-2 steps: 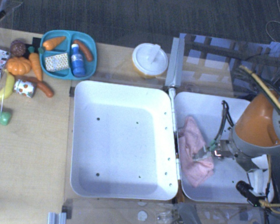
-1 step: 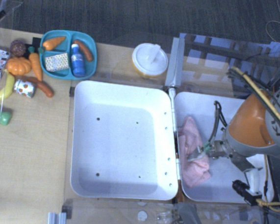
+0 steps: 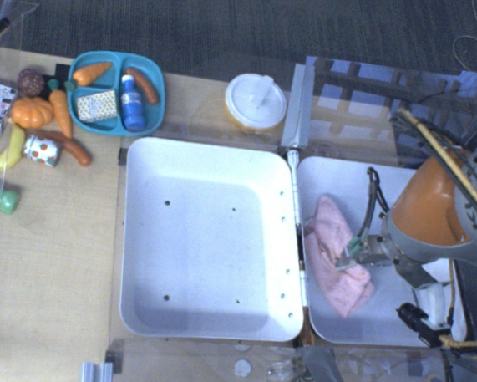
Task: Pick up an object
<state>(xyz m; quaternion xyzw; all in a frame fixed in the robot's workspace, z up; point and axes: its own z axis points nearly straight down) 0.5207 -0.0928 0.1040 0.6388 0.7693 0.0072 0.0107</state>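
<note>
A pink cloth point(image 3: 336, 252) lies crumpled along the left side of the right bin point(image 3: 376, 329). My gripper point(image 3: 352, 253) comes in from the right under the orange wrist band and is down on the cloth's right edge, near its middle. The arm's body hides part of the bin behind it.
The left bin point(image 3: 208, 242) sits beside the right one, sharing a middle rim. On the bench at the far left are a teal divided plate point(image 3: 116, 93) with toy food, loose toy vegetables point(image 3: 40, 116) and a white lidded bowl point(image 3: 255, 101) behind the bins.
</note>
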